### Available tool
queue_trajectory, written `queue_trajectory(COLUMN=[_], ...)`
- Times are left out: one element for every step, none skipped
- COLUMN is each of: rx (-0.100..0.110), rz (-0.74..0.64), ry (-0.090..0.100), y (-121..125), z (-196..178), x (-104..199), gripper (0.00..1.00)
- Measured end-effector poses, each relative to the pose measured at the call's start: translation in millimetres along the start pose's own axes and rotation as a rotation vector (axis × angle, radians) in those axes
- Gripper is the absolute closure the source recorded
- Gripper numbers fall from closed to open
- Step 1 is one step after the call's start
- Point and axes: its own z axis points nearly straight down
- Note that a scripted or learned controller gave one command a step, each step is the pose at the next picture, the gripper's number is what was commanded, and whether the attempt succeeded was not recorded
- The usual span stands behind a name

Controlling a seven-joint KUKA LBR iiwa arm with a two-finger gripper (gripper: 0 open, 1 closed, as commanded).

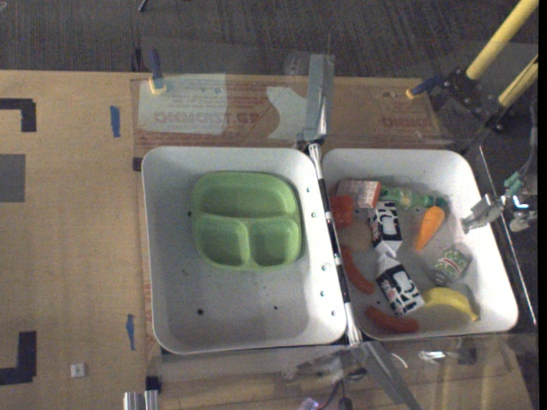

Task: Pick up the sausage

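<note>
Single fixed camera, mounted above the surface (68, 229), looking down at a slant. Far edge of the scene sits at frame top, where dark carpeted floor (256, 7) shows; near edge at bottom. Distance is moderate: both the left bin (162, 314) and the right bin (487, 220) fit whole, side by side, centre-right of frame. The surface extends bare to the left.

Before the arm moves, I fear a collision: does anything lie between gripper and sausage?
Yes. A small green-and-white can and the banana lie between the gripper, at the right bin's right rim, and the sausage by its near wall.
</note>
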Motion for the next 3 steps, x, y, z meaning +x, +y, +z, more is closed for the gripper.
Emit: queue_trajectory(rx=[0.002, 0.000, 0.000], rz=[-0.053, 0.098, 0.098], ry=[0.001, -0.001, -0.001], y=[-37.2, -14.3, -14.4], z=[120.5, 27.7, 27.8], x=[126.9, 144.4, 144.4], gripper=[0.00, 0.00, 0.00])
